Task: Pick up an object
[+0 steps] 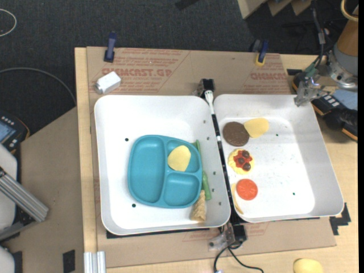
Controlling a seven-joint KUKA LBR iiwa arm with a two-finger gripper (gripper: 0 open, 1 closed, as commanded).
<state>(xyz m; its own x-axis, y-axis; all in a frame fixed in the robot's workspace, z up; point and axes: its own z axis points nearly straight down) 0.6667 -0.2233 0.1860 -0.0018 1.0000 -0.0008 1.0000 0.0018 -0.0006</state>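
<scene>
My gripper hangs over the far right corner of the right bin, well away from the food toys. At that bin's left side lie a brown round patty, a pale yellow chip touching it, a yellow disc topped with dark and red berries and a red tomato slice. In the left bin a blue divided plate carries a yellow piece. A green bean and a tan piece lie along the plate's right edge.
The bins stand on a cardboard sheet held by two blue clamps at the back. A small white block lies behind the left bin. A black divider and cable run between the bins. A yellow object sits at the front right.
</scene>
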